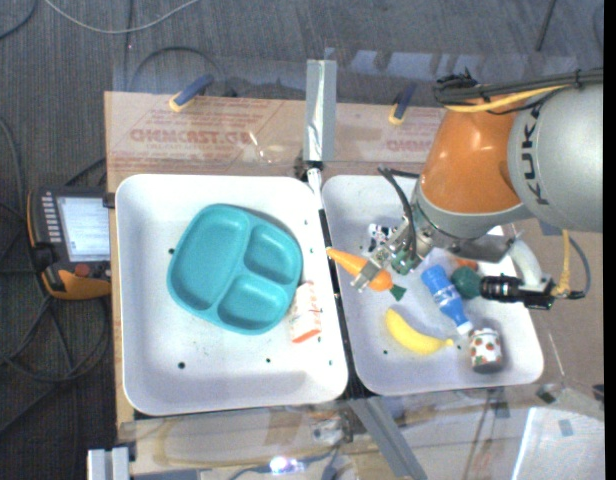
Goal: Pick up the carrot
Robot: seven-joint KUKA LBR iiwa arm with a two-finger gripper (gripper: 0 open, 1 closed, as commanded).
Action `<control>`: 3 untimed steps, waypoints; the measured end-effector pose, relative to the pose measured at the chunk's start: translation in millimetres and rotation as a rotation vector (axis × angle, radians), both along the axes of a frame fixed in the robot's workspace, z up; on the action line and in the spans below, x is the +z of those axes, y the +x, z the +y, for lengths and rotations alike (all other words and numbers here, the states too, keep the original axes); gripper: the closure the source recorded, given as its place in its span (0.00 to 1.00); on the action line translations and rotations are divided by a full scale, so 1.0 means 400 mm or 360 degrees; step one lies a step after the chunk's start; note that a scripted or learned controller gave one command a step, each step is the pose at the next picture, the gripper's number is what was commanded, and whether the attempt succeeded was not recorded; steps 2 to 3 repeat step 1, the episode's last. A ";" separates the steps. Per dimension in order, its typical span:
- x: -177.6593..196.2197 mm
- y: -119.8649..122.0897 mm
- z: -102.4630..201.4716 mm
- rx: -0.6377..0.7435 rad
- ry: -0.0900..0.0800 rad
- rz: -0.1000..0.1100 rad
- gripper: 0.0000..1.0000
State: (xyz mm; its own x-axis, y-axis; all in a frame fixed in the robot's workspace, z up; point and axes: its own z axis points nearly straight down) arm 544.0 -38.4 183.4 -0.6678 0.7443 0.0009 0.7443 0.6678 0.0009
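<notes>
The carrot (350, 263) is orange with a green top and lies at a slant in the right bin (518, 368). Its pointed tip reaches the bin's left wall. My gripper (376, 265) hangs from the grey and orange arm, directly over the carrot's thick end, and covers part of it. How it stands on the carrot is hard to read from above.
Also in the right bin are a yellow banana (416, 334), a blue bottle (444, 294), a dark green object (467, 284) and a spotted white cup (484, 348). The left bin (148, 368) holds a teal divided plate (238, 266) and a white-orange packet (308, 314).
</notes>
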 end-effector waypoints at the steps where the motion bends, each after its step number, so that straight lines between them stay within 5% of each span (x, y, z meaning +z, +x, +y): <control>1: 0.000 -0.051 -0.024 0.0289 -0.0003 0.0000 1.00; 3: 0.000 -0.051 -0.024 0.0289 -0.0003 0.0000 1.00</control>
